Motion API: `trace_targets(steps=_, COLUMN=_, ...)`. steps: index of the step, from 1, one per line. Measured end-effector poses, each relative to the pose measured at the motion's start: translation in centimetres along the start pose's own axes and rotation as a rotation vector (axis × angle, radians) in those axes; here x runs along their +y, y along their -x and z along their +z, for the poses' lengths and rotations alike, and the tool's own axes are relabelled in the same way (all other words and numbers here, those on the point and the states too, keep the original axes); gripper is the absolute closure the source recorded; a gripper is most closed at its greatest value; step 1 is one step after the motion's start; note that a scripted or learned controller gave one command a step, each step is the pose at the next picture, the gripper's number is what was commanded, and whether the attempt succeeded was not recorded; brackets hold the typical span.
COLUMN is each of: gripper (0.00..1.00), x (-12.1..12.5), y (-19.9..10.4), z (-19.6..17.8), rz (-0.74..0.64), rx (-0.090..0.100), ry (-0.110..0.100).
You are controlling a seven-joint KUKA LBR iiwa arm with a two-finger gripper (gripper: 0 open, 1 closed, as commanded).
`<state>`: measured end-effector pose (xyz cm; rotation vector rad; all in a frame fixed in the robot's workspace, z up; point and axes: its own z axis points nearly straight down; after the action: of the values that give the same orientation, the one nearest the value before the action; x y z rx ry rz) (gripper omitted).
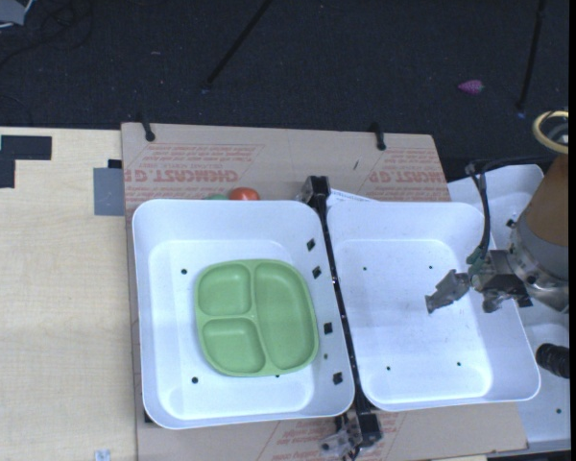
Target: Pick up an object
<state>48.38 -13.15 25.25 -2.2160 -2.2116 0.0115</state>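
Green tray [256,316] flat in left bin [163,248]; fingers [448,292] over right bin [413,392], spread impossible to tell.

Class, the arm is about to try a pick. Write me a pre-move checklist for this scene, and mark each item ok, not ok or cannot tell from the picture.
1. Target in view: green plate lies flat in the left bin. Ok.
2. End effector over the target's bin: it sits over the right bin, apart from the plate. Not ok.
3. Plate clear of clutter: nothing lies on it or against it. Ok.
4. End effector carrying nothing: nothing shows at its tip. Ok.
5. Fingers ready to grasp: too small and dark to judge. Cannot tell.
6. Path across the divider: nothing stands on it. Ok.
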Motion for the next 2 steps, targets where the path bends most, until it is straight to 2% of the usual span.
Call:
trace_targets(steps=1, gripper=0.00, x=0.2, y=0.0, z=-0.5, rz=-0.002, rx=-0.001, ry=0.009)
trace_targets(steps=2, gripper=0.00, x=1.0, y=-0.5, z=5.4, rz=-0.003, rx=0.000, ry=0.004)
